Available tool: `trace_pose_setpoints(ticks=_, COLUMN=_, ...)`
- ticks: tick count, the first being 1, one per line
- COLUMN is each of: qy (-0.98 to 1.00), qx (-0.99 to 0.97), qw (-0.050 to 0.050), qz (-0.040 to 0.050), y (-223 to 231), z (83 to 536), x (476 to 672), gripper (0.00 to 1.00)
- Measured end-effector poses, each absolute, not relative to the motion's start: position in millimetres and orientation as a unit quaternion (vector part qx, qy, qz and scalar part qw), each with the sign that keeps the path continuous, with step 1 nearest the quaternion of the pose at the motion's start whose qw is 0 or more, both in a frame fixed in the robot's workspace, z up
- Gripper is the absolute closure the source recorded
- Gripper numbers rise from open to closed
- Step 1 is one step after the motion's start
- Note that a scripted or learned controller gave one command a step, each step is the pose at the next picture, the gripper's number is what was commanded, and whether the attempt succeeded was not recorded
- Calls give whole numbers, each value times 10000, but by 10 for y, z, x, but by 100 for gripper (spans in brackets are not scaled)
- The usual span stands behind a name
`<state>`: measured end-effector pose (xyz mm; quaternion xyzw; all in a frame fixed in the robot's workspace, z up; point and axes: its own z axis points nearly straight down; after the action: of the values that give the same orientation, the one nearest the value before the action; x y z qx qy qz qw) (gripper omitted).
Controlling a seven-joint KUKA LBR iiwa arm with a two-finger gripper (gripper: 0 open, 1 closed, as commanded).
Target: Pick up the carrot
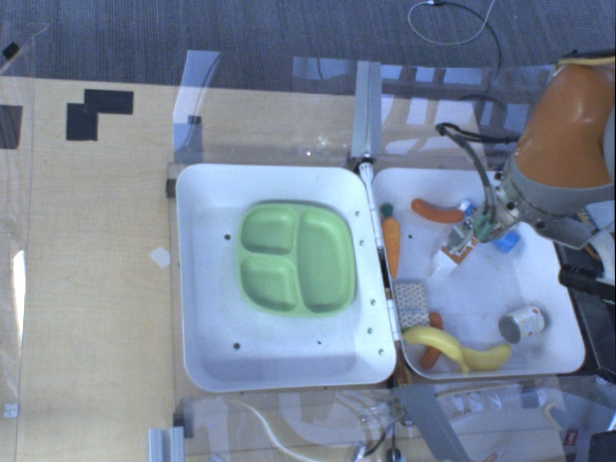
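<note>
- The carrot [391,245] lies tight against the right bin's [568,349] left wall, well apart from the tool [474,229]; a grab there could scrape the wall.
- Whether the tool is open, I cannot tell.
- A sausage [438,211] nearby might get taken instead.

- No text, label, brand, number or sign can be read on anything in this view.
- The black blocky marks [96,112] on the pale wooden bench [87,287] form shapes, not letters.
</note>
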<state>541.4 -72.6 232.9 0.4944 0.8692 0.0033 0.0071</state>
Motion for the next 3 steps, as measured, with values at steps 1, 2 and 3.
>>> trace_pose_setpoints(ticks=1, qy=8829, qx=4696, qw=19, qz=13, y=-174, z=2239, x=4877, gripper=100)
trace_pose_setpoints(ticks=2, qy=8889, qx=4582, qw=22, qz=15, y=270, z=2105, x=5142, gripper=100)
trace_pose_setpoints(ticks=3, qy=9193, qx=3935, qw=40, qz=17, y=-70, z=2316, x=5104, gripper=100)
